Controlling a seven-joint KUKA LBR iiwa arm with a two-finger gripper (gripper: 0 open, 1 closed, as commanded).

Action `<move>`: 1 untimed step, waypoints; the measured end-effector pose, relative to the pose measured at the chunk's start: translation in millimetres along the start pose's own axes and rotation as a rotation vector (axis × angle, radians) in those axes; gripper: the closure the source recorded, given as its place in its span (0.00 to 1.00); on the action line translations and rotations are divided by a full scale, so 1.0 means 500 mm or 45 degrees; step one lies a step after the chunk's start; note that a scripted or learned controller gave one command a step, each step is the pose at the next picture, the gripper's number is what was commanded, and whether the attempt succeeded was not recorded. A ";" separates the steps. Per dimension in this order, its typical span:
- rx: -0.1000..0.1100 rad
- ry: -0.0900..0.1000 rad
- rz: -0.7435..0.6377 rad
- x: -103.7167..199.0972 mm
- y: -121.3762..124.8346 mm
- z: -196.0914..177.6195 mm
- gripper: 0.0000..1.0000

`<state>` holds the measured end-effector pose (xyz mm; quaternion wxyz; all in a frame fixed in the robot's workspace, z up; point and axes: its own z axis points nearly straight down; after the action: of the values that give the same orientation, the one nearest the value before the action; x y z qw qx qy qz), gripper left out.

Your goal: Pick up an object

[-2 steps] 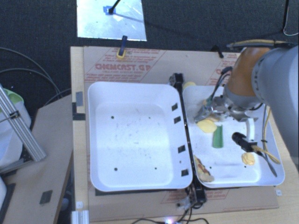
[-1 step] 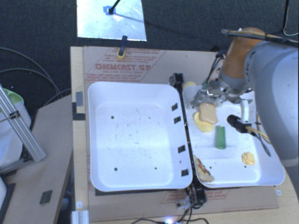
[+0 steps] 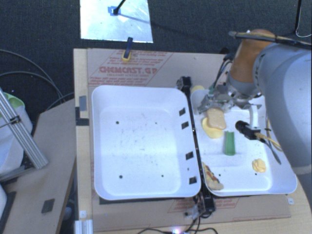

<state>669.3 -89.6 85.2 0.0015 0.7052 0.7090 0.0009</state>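
Pincer [image 3: 215, 103] just over yellow lump [image 3: 215, 123]

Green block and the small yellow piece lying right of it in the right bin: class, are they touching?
Apart. The camera view shows bare floor of the right bin between the green block and the small yellow piece.

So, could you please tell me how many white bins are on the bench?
2. The left bin sits at the view's left; the right bin lies beside it, partly under the arm, with a green block inside.
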 end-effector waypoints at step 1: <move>0.000 -0.001 0.000 0.006 0.000 0.000 0.00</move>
<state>669.2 -86.6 85.1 0.0016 0.7051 0.7091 0.0006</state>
